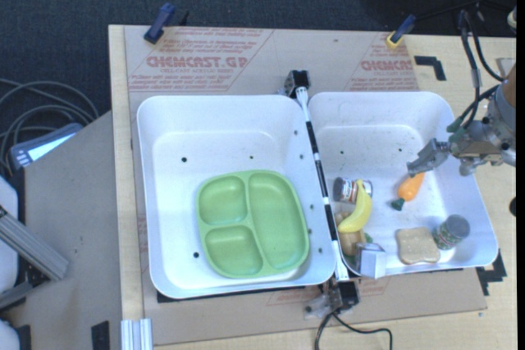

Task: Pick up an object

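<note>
- Two shallow white bins sat side by side on the table [205, 61]: the left bin [164, 135] carried a green divided plate [250, 223], and the right bin [369, 119] carried the small things worth picking.
- Those things lay toward the right bin's near side: an orange carrot-like toy [410, 187], a yellow banana [358, 211], a small can [349, 190] touching the banana, a tan slice of bread [417, 245] and a grey-green jar [450, 231] just beside the bread.
- The pincer [436, 153] hung over the right bin's far-right part, just above and beside the orange toy, the arm reaching in from the right.
- How wide the pincer stood could not be told; the shapes at its tip were too small and blurred, and nothing was seen held in it.
- Risk, as a judgement: the orange toy was small and tapered, so an off-centre descent could push it aside or squirt it out.
- The bin's right wall was near, so a collision there seemed possible.
- The banana, the can and other items near the divider were crowded, so a grasp there might catch two things or none.
</note>
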You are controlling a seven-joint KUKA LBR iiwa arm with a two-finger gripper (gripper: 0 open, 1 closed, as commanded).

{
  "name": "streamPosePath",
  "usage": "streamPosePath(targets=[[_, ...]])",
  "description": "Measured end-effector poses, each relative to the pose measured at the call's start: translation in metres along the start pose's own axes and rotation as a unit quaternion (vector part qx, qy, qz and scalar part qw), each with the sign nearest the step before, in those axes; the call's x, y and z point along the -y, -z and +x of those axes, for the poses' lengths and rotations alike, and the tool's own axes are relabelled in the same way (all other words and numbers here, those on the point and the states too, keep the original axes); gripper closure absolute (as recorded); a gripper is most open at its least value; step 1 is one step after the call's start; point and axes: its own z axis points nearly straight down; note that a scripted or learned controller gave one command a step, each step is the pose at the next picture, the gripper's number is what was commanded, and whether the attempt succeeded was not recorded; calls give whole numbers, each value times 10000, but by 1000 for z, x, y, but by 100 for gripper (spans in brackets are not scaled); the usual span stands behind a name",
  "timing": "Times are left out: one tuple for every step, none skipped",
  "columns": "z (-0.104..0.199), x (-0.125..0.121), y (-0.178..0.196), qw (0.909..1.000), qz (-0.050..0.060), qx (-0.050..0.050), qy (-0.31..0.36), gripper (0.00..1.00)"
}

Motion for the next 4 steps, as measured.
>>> streamPosePath(targets=[[-58,-60,-72,10000,-4,6,-4,0],[-59,-62,-180,10000,5,-2,-3,0],[-59,-63,-169,10000,-11,4,-5,100],[26,-125,-180,10000,-5,-7,6,100]])
